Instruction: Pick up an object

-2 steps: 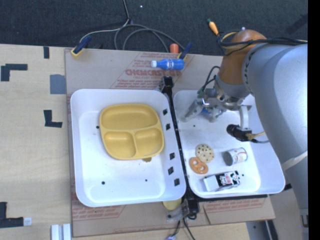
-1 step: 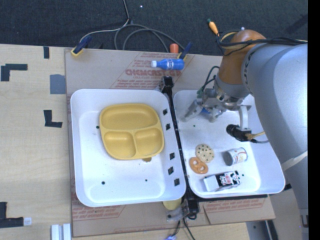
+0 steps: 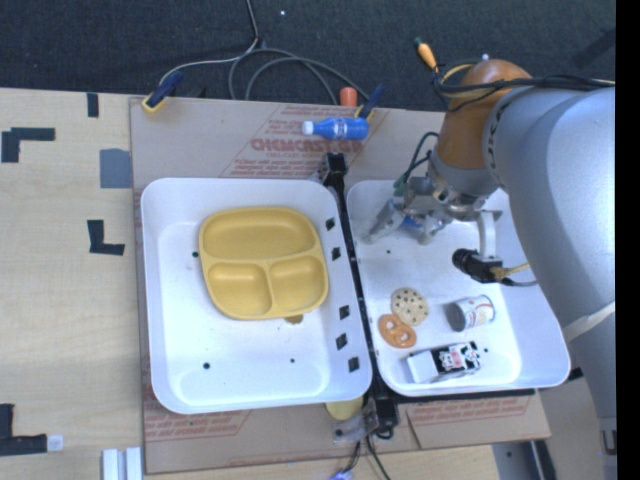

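The two-finger gripper (image 3: pixel 408 218) is seen released, fingers spread, at the far end of the right white bin (image 3: pixel 540 363). Nearer lie a round tan cookie (image 3: pixel 408 306) and a small grey-white cylinder (image 3: pixel 469 313).

In the right bin (image 3: pixel 520 363), bare floor lies between the pincer (image 3: pixel 400 218) and the cookie (image 3: pixel 409 306), pretzel (image 3: pixel 397 331), can (image 3: pixel 470 314) and carton (image 3: pixel 445 360) crowding its near end.
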You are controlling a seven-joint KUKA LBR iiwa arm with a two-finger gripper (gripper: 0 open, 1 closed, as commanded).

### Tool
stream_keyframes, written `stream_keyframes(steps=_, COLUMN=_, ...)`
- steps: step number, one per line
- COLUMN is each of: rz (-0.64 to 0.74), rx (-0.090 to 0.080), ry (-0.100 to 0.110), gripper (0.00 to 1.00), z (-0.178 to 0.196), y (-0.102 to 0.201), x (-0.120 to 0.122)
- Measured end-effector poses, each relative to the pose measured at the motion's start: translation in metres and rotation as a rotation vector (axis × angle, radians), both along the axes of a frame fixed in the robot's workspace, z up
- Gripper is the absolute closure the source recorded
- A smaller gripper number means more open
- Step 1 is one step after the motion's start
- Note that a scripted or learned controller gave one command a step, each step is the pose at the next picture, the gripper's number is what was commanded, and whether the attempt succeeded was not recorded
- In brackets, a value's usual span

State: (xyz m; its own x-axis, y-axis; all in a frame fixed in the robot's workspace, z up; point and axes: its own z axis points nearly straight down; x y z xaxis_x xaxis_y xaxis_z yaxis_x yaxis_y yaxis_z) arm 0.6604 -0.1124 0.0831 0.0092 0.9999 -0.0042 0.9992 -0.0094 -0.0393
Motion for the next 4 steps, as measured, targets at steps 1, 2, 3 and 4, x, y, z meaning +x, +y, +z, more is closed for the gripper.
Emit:
stream_keyframes(steps=1, rz=0.0, rx=-0.001, ry=0.004, gripper=1.0, z=0.01, y=-0.001, x=-0.001)
stream_keyframes(steps=2, rz=0.0, rx=0.0, ry=0.007, gripper=0.0, z=0.009, y=0.0, x=-0.001)
stream_keyframes(steps=3, rz=0.006, rx=0.018, ry=0.005, gripper=0.0, z=-0.001, y=-0.011, x=0.001)
stream_keyframes(steps=4, rz=0.007, rx=0.02, ry=0.004, gripper=0.0, z=-0.001, y=-0.014, x=0.001)
